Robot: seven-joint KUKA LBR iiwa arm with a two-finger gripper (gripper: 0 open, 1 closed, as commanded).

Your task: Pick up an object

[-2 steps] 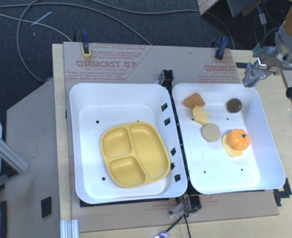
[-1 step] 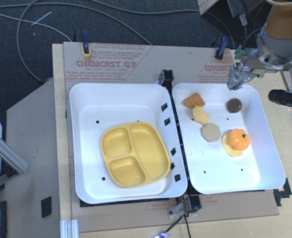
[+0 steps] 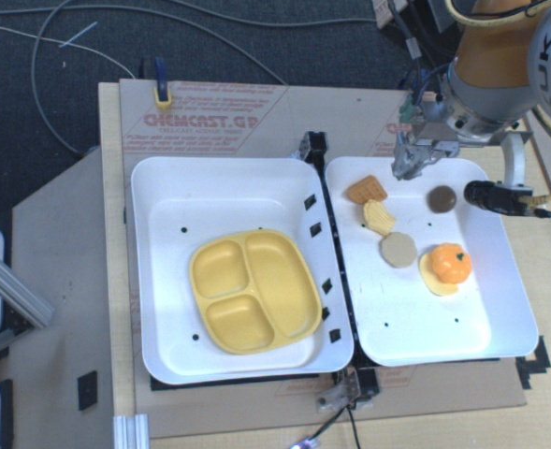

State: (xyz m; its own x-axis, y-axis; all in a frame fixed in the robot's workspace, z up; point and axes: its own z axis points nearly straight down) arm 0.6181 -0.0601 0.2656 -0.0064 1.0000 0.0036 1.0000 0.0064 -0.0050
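The gripper (image 3: 408,164) hangs over the far edge of the right bin (image 3: 500,330), up near its back rim, with the grey wrist and the orange band of the arm (image 3: 500,36) rising away to the upper right. From this slanted high angle the tip is a small dark cluster, and whether it is apart or together, I cannot tell. Nothing is visibly caught in it.

Just below and to the left of the tip lies a tan square cracker (image 3: 366,191), the closest item, near but apart from the gripper. Beside that, slightly lower, sits a pale yellow chunk (image 3: 379,217), touching or nearly touching the cracker's lower corner. Below that again, a round beige disc (image 3: 398,250). Off to the right of the gripper, a small dark brown round piece (image 3: 442,199) rests by the back right of the bin. Further down to the right, an orange fruit-like toy (image 3: 451,264) sits on a yellow piece (image 3: 441,282), well apart from the gripper.

Over in the left bin (image 3: 153,251), a yellow three-compartment tray (image 3: 254,290) lies at a tilt near the middle. Both bins rest on a board-covered surface (image 3: 219,115).
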